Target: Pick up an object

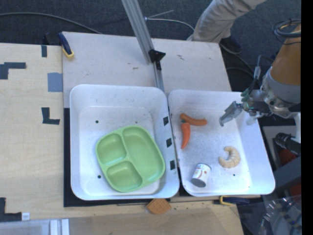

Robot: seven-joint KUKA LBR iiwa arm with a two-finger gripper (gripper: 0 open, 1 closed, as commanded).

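In the right bin (254,146), a croissant (230,156) lies near the gripper (229,114), whose jaws appear parted and empty. It is judged light and rigid, best gripped across its middle.

Left of the dull grey metal two-finger gripper (230,114), two white bins (78,131) look like smooth matt plastic; the green divided tray (129,158) is slightly glossy plastic.

Table (29,131), pale wood, bearing two white bins (122,94) side by side, a waffle-like biscuit (157,206) at its front edge.
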